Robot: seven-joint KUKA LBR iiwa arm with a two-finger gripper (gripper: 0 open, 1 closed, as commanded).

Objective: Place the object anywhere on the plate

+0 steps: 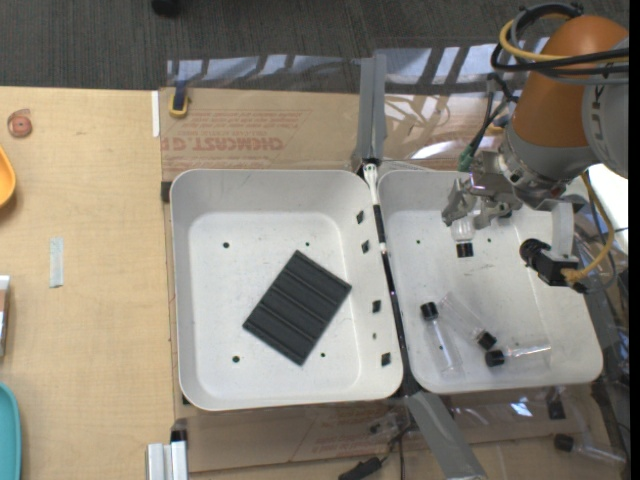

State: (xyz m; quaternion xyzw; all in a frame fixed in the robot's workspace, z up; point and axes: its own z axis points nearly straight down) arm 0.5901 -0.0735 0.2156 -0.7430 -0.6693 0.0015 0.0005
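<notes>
The plate (297, 307) is a dark ribbed rectangle lying at a slant in the middle of the left bin (200, 218). Several clear plastic tubes with black caps lie in the near part of the right bin (560, 368): one tube (438, 336) with its cap (429, 311) toward the back, and another tube (524, 350) beside two black caps (490, 349). My gripper (464, 240) hangs over the far middle of the right bin, behind the tubes and apart from them. A small black piece shows at its lower tip; I cannot make out what it is.
A divider with black clips (381, 248) separates the two bins. Cables and a black fitting (545, 260) hang off the wrist over the right bin's right side. Cardboard (260, 133) lies behind the bins, and a wooden bench top (80, 268) spreads to the left.
</notes>
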